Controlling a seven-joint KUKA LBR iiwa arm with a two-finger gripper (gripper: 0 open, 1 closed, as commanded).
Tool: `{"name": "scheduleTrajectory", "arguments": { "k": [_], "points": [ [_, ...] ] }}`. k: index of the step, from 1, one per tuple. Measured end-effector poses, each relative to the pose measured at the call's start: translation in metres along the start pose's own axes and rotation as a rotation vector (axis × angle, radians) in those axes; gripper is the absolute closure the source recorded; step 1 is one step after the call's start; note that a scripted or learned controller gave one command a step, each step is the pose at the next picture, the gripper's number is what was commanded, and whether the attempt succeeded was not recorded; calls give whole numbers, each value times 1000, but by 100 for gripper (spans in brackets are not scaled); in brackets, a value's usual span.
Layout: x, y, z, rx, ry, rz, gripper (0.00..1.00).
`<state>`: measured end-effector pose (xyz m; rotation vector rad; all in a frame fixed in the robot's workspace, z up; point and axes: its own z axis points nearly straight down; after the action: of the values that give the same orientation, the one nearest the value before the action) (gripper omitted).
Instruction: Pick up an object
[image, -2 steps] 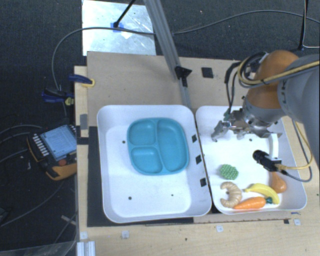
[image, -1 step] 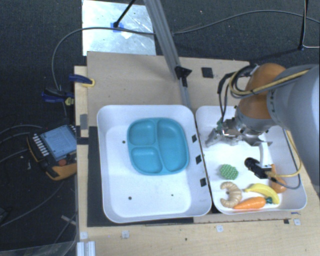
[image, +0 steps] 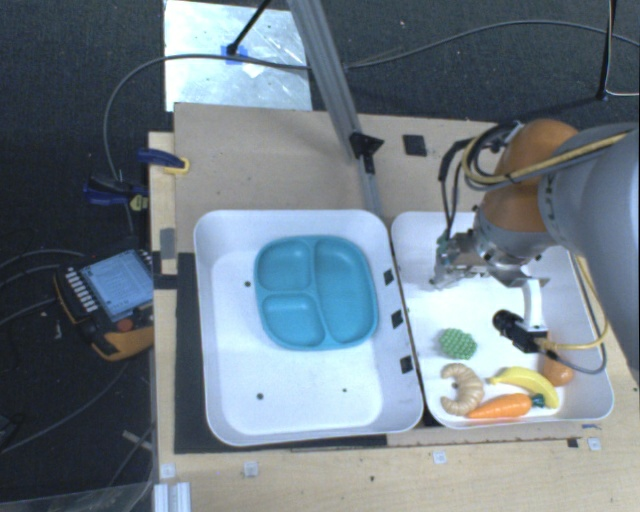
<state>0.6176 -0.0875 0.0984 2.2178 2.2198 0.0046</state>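
**Robot arm hangs over the right bin of toy food**

On the far left, on the dark floor beside the bench, lies a small blue and orange box (image: 110, 300) with wires around it. A blue clamp (image: 150, 160) is clipped to the left edge of the brown bench top (image: 260, 150).

Next comes the left bin (image: 230, 400). It is white and shallow. A blue plate (image: 315, 292) with three parts lies flat in it, a bit above the middle. A grey pole (image: 335, 90) slants down from the top and ends near the back of the two bins.

The right bin (image: 415, 240) sits just beside the left one. Near its middle is a green bumpy ball (image: 458, 344). Below the ball, close to the front wall, is a tan croissant (image: 462, 388). An orange carrot (image: 500, 407) lies just beside it, and a yellow banana (image: 525, 381) lies just above the carrot. They are all packed near each other.

The gripper (image: 452, 265) hangs over the back part of the right bin, well above the green ball in the picture. It is small and dark here, so I cannot tell how its two tips are set. Nothing can be seen held in it. The big grey arm (image: 590, 200) with its orange band comes in from the right.
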Motion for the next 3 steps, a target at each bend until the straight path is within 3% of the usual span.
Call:
{"name": "scheduleTrajectory", "arguments": {
  "k": [2,3],
  "points": [
    [-5,4,-89,1,0,-1,100],
    [-4,3,-153,-3,0,-4,100]
  ]
}}
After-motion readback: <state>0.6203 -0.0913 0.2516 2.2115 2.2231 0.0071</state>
